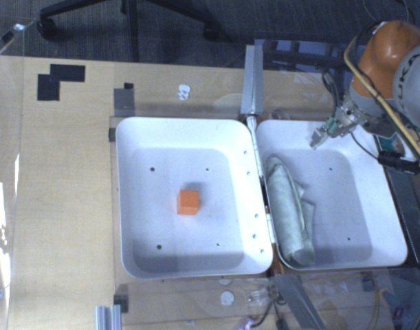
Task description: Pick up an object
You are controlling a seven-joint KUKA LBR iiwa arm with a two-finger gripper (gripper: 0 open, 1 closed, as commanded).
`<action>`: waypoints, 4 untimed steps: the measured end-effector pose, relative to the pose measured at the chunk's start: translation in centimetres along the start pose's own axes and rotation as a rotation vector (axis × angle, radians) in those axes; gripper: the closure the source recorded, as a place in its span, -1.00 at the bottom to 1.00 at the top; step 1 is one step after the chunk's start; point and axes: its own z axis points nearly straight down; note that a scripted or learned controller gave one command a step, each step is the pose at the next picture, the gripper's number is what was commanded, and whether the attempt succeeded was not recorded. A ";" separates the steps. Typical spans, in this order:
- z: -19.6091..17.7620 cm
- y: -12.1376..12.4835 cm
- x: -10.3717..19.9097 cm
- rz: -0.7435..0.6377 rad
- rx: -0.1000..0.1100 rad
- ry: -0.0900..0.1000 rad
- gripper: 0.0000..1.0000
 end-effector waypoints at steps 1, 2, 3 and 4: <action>-10.5 1.4 2.2 0.177 -0.005 -0.003 1.00; -20.3 2.7 7.4 0.072 -0.006 -0.003 1.00; -6.1 3.5 6.3 0.018 -0.001 0.000 1.00; -15.8 6.1 10.8 0.237 -0.004 -0.001 1.00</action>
